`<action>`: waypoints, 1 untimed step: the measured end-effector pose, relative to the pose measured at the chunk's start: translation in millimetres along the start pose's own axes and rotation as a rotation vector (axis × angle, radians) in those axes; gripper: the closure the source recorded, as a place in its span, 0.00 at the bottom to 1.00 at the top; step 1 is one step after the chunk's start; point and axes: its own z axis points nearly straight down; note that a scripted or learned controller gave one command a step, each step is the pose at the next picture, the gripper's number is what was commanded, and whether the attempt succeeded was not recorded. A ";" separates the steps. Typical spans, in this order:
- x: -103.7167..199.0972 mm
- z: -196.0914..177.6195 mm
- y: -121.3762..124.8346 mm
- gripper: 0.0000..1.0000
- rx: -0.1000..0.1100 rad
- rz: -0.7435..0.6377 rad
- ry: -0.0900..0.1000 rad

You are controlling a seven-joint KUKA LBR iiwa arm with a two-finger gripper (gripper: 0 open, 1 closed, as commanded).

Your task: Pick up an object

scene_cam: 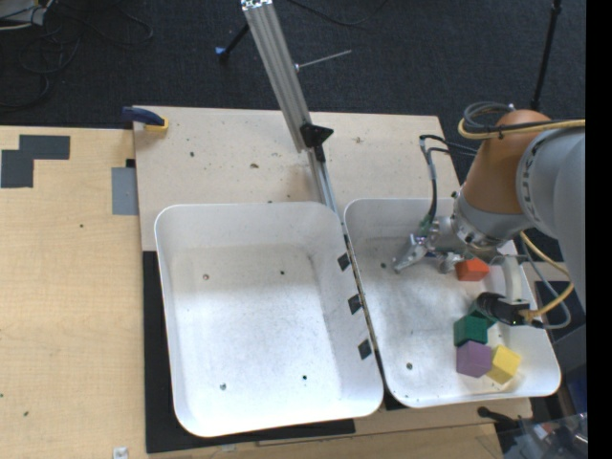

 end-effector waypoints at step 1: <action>-1.7 -13.5 1.1 1.00 -0.005 0.005 -0.001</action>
